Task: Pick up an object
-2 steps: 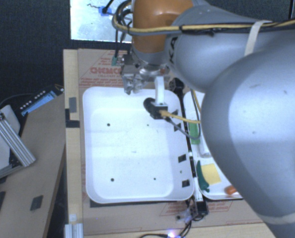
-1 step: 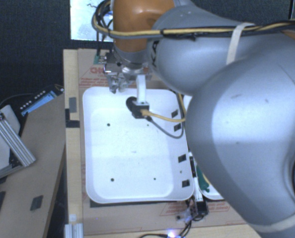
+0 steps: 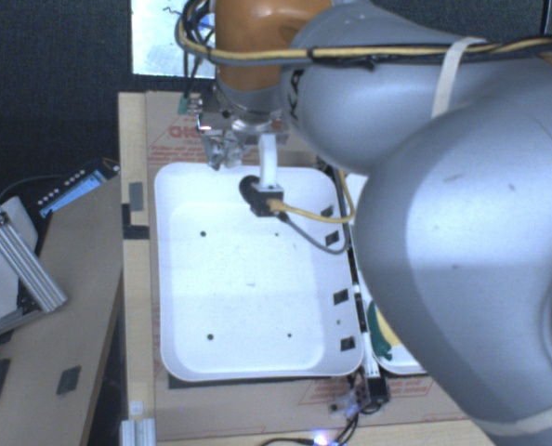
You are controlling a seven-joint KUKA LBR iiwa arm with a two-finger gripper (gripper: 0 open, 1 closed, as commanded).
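My gripper [image 3: 242, 156] hangs below the orange wrist band over the far edge of the left white bin [image 3: 178, 277]. A black fitting with a yellow cable [image 3: 257, 196] dangles from it just above the bin floor. I see no object between or under the gripper. The grey arm covers most of the right bin [image 3: 399, 364]. At that bin's near left corner a green and yellow object [image 3: 380, 331] peeks out from under the arm.
The left bin's floor shows small dark dots. An aluminium frame [image 3: 16, 258] and a dark device [image 3: 72, 189] lie on the bench to the left. Black clips [image 3: 341, 297] line the seam between the bins.
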